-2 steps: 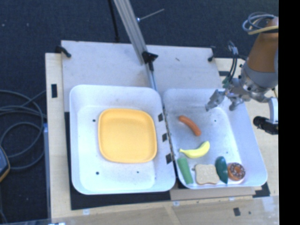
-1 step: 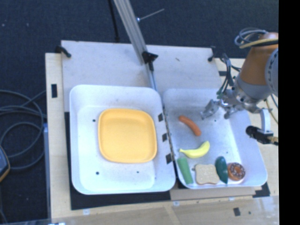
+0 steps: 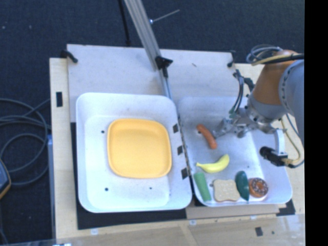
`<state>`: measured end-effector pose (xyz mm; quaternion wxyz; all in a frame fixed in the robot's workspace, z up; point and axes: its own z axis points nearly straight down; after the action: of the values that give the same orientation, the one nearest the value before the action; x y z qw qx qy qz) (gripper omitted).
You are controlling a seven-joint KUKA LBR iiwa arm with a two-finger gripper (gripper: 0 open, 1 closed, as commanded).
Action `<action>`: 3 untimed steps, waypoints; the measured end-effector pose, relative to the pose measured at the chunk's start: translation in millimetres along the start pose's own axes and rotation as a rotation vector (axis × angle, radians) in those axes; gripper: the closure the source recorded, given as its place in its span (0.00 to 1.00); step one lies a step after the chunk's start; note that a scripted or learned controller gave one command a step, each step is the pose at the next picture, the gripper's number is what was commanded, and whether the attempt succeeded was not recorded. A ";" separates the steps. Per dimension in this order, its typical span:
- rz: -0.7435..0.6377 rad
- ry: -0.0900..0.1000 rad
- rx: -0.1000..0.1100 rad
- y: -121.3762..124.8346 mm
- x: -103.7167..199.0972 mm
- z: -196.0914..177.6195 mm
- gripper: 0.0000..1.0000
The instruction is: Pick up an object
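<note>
The right bin holds several toy foods. An orange sausage lies near its left middle, with a yellow banana below it. Along the front edge lie a green cucumber, a slice of bread, a dark green pepper and a frosted donut. My gripper hangs low over the right bin, just right of the sausage's upper end. I see nothing held in it.
The left bin holds a square yellow plate. A slanted metal pole rises from between the bins at the back. The arm's grey and orange wrist and its cables overhang the right bin's far right side.
</note>
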<state>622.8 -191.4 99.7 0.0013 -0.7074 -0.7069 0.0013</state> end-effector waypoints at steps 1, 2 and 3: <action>0.001 -0.001 -0.006 1.6 -0.7 -13.7 1.00; 0.000 -0.001 -0.008 6.7 -3.2 -57.6 1.00; 0.000 -0.001 -0.009 7.4 -4.1 -110.7 1.00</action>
<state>630.7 -195.5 210.3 -0.0023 -0.7072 -0.7070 -0.0014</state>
